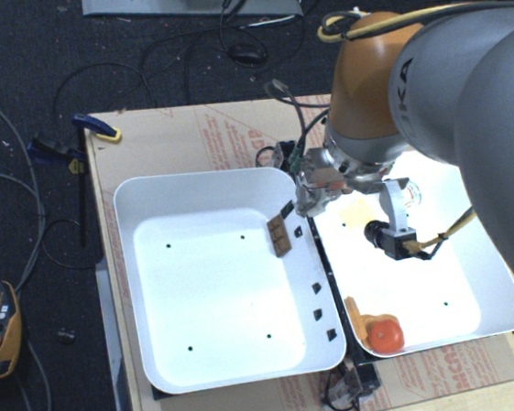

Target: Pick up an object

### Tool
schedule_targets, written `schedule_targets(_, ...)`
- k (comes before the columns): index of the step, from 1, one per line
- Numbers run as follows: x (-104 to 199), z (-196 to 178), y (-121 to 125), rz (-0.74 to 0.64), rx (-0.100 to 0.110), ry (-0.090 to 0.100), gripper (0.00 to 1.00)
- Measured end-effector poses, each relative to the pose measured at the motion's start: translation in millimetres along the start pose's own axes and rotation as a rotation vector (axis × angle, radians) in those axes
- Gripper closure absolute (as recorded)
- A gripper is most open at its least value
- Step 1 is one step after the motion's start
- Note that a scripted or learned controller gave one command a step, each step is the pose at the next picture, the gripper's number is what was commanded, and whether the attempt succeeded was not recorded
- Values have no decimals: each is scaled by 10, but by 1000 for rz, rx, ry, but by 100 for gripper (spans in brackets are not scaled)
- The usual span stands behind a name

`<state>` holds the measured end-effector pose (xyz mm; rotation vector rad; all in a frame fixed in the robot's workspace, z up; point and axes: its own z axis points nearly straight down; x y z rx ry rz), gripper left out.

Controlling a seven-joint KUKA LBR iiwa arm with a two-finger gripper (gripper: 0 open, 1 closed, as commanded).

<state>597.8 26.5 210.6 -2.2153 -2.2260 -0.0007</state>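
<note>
There are two white bins side by side. The left bin (202, 289) has one brown block (280, 236) by its right wall, mid-frame. The gripper (308, 200) is just up and right of the block (open or closed, I cannot tell). The right bin (458, 269) has one red ball (385, 335) and one orange stick (352, 311), close together at the bottom.

**Our arm reaches in**

We see our big grey arm (461, 57) reach in from the right. Its orange band (362, 77) sits just above the wrist (349, 162). The wrist bends down and to the left, and the gripper (308, 196) points down near the middle.
</note>
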Motion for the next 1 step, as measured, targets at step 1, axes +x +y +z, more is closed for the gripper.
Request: schedule_targets(1, 533, -182, 4, 0, -1, 0, 100)
